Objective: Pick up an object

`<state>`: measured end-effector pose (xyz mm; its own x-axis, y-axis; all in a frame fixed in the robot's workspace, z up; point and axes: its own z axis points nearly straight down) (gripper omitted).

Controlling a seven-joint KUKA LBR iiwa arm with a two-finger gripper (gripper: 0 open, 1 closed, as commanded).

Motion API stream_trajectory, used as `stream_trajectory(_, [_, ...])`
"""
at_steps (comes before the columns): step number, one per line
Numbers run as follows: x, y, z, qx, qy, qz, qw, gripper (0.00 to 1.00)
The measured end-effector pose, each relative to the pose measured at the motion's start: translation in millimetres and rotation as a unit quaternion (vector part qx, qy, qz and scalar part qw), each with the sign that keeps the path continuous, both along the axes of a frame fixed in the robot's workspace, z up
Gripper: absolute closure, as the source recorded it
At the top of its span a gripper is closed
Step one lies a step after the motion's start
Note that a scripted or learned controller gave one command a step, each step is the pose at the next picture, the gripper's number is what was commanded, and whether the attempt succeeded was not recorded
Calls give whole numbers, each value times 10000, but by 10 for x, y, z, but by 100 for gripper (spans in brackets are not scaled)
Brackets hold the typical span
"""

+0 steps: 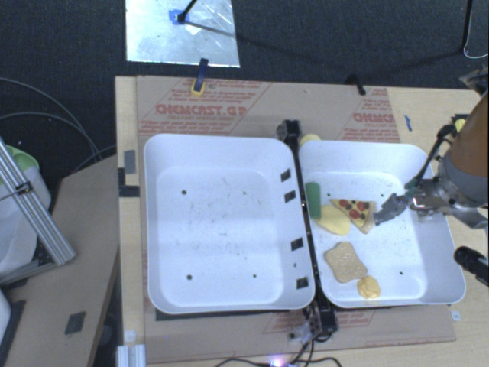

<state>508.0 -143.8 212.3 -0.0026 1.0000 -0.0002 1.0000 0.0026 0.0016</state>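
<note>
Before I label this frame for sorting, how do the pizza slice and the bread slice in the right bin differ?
The pizza slice is triangular with red and dark toppings; the bread slice is squarish and plain tan. The pizza slice overlaps a pale yellow piece and lies right by the pincer; the bread slice lies alone, nearer the bin's front. Both lie flat in the right bin.

Two white bins, left [221,220] and right [397,167]: smooth plastic, faint sheen, left one lightly scuffed. Beneath them a matt brown cardboard sheet [229,102] printed in red. Tabletop [92,228]: matt pale wood look. At 12 o'clock, a shiny metallic sheet [179,21] is seen on dark, rough carpet-like floor [53,44]. Bread slice [345,262]: matt, grainy.
</note>
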Motion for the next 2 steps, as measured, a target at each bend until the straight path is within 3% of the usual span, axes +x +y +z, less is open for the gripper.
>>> stream_trajectory(1, [297,232,-983,8,12,20,10000,0])
stream_trajectory(2, [-199,399,-1263,-3,-39,-19,10000,0])
